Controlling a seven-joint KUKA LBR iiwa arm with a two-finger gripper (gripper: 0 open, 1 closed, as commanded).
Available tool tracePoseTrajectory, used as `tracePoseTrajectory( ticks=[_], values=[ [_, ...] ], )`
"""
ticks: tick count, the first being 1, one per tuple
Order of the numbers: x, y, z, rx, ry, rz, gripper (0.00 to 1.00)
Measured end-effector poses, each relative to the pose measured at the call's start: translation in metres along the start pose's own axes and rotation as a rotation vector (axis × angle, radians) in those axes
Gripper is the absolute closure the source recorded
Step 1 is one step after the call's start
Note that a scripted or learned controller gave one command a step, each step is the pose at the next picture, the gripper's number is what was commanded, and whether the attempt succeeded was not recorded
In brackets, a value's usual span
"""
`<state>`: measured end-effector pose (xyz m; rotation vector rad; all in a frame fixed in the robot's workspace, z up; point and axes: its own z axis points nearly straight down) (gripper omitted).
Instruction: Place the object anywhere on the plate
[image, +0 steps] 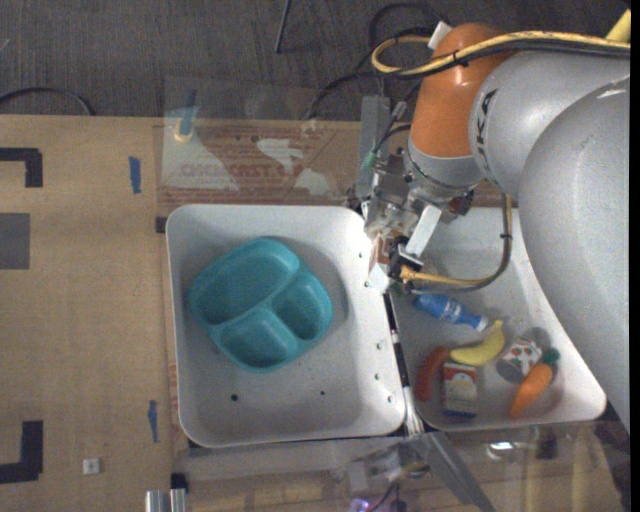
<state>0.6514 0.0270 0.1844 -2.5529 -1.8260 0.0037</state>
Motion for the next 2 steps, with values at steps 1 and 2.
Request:
tracePoseTrajectory(
  ticks=[1, 2],
  values=[
    [-0.079, -0.001, -0.024, -0.001, 0.000, -0.186, 1.00],
    [0.002, -0.001, 0.000, -0.005, 0.000, -0.269, 1.00]
  ],
)
